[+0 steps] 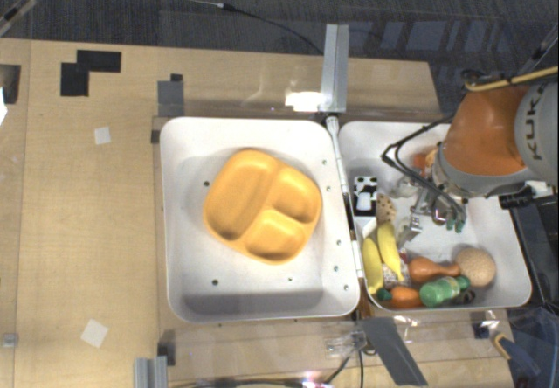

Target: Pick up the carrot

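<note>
I see the carrot [404, 296] lying in the right bin's [521, 277] front edge, long axis roughly left-right, touching a green vegetable [439, 291]. My gripper [417, 222] hovers above the bananas [381, 255]; whether it's clenched I cannot tell

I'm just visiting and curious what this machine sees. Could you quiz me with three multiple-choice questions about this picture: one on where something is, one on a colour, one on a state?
1. Where does the carrot lie?
A. right bin, near front edge
B. left bin
C. on the bench

2. What colour is the divided plate?
A. blue
B. yellow
C. red

3. How is the carrot?
A. lifted by the gripper
B. lying in the bin
C. on the plate

Answers: 1 A, it lies beside the bananas in the right bin. 2 B, yellow against the white left bin. 3 B, the gripper hangs above, apart from it.
</note>
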Robot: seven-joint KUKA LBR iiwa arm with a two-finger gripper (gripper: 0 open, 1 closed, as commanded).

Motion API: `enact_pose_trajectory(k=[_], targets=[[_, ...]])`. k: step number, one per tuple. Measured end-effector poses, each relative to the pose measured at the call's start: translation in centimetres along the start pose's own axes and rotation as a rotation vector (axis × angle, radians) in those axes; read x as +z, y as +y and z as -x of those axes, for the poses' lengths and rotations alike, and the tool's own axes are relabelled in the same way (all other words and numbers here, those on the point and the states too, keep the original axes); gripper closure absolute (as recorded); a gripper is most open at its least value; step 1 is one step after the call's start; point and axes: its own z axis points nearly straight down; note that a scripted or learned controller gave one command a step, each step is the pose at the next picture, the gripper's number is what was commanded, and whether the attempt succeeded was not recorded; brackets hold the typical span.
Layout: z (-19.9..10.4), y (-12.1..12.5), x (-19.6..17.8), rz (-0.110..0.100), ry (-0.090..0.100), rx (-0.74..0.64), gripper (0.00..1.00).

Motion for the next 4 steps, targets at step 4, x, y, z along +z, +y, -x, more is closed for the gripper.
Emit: enact_pose_trajectory(k=[4], targets=[[10.8,-5.8,0.2,0.002,0.019,0.018,0.00]])
